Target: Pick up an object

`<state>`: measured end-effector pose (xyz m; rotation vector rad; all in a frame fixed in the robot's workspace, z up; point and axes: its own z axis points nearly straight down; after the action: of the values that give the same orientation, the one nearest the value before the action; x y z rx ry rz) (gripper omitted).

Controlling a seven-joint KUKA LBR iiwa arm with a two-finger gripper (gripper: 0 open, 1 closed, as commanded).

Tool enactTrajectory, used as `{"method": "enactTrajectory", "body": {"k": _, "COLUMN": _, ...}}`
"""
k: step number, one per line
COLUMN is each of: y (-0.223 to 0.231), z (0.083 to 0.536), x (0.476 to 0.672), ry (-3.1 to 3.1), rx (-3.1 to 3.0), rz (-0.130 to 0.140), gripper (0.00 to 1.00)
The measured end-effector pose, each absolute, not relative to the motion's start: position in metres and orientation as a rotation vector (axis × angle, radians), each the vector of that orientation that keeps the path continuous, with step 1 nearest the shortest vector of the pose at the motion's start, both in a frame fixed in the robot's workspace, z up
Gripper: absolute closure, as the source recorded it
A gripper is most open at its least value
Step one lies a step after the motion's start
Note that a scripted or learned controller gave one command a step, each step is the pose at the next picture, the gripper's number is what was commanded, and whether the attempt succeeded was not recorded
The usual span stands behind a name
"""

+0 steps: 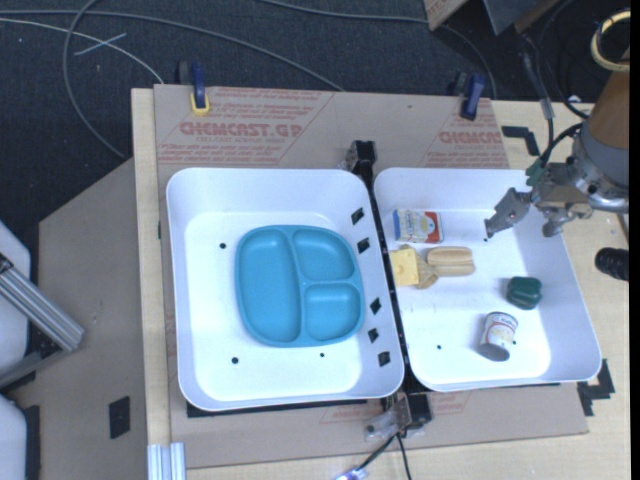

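The right bin (pixel 560 363) holds several small objects. A red and white packet (pixel 417 226) lies near its back left, with a yellow block (pixel 403 267) and a tan bread-like piece (pixel 451 261) just in front of it. A dark green lump (pixel 523 291) and a small white can (pixel 497 333) on its side lie toward the front right. My gripper (pixel 528 217) hangs over the bin's back right part, above and behind the green lump. Its fingers (pixel 504 214) are spread open with nothing between them.
The left bin (pixel 200 363) carries a blue divided plate (pixel 300 284) in its middle. Clamps (pixel 200 96) hold the cardboard sheet at the back. Cables run over the dark floor behind the bench.
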<state>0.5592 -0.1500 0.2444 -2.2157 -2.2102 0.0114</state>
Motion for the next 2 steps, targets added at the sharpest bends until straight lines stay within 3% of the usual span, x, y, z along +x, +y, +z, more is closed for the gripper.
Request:
{"method": "enactTrajectory", "body": {"k": 1, "y": -0.150, "z": 0.251, "x": 0.562, "ry": -2.221, "rx": -2.220, "rz": 0.000, "gripper": 0.00}}
{"method": "enactTrajectory", "body": {"k": 2, "y": -0.149, "z": 0.208, "x": 0.556, "ry": -2.218, "rx": -2.219, "rz": 0.003, "gripper": 0.00}}
